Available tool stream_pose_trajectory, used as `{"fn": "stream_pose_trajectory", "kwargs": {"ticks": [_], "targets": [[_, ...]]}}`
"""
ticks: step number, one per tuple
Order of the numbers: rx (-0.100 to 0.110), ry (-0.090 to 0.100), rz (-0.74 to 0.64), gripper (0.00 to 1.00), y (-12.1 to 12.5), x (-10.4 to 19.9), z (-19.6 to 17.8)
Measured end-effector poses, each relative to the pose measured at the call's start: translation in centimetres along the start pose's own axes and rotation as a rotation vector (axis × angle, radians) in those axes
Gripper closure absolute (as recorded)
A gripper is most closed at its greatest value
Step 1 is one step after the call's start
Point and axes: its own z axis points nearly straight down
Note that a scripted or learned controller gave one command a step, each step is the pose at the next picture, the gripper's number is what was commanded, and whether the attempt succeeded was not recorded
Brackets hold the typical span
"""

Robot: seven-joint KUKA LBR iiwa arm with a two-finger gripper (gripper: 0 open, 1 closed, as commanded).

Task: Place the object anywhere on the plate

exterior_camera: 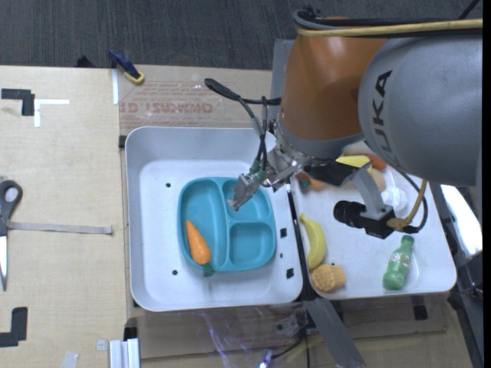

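We see the gripper hanging over the upper right compartment of the teal divided plate. Whether its fingers are open, closed or gripping something we cannot tell. The toy carrot already lies in the plate's long left compartment, down and to the left of the gripper, its long axis running roughly along that compartment.
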Motion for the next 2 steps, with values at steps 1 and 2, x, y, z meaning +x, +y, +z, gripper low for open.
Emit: {"fn": "stream_pose_trajectory", "kwargs": {"ticks": [1, 2], "targets": [[0.001, -0.002, -0.002, 1.00, 0.1, -0.1, -0.8], [0.003, 0.000, 0.419, 1.00, -0.6, 3.6, -0.6]]}}
